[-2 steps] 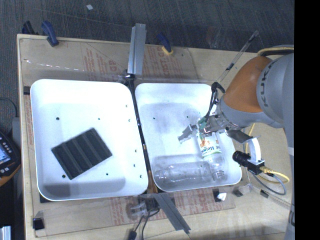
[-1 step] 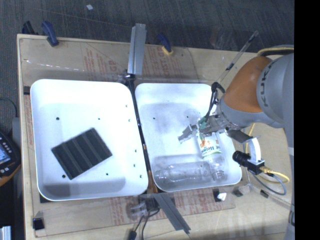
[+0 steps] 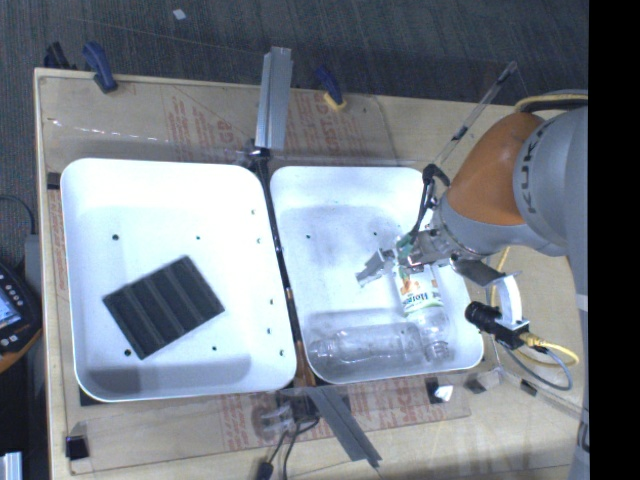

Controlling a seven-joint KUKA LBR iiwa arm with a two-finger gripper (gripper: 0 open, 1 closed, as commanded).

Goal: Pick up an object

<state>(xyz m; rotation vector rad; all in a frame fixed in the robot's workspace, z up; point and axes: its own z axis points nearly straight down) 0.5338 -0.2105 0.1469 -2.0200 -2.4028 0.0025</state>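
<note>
- We record the arm (image 3: pixel 520 183) entering from 3 o'clock, grey with an orange band, its wrist over the right bin (image 3: pixel 330 193).
- The gripper (image 3: pixel 385 266) sits low over the middle of the right bin, toward that bin's 3 o'clock side. Whether its tool is spread or pressed together, we cannot tell; the metal parts at its tip are too small and cluttered to read.
- A small bottle (image 3: pixel 420 293) with a white and orange label lies just at 5 o'clock of the gripper tip, close to it; we cannot confirm contact or any grasp.
- The label carries dark lettering beginning with what looks like "Ho"; the rest is not legible to us.
- A clear plastic bottle (image 3: pixel 375 346) lies on its side along the 6 o'clock wall of the right bin, below the small bottle and near it.
- The left bin (image 3: pixel 150 183) holds a dark ribbed panel (image 3: pixel 163 305), lying flat and turned at an angle, toward that bin's 7 o'clock corner.
- The bench (image 3: pixel 150 108) surface bears repeated reddish printed text, too faint to read.
- Two blue clamps (image 3: pixel 100 66) (image 3: pixel 329 85) grip the bench edge at 12 o'clock.
- A grey metal bar (image 3: pixel 273 98) stands at the 12 o'clock end of the seam between the bins.
</note>
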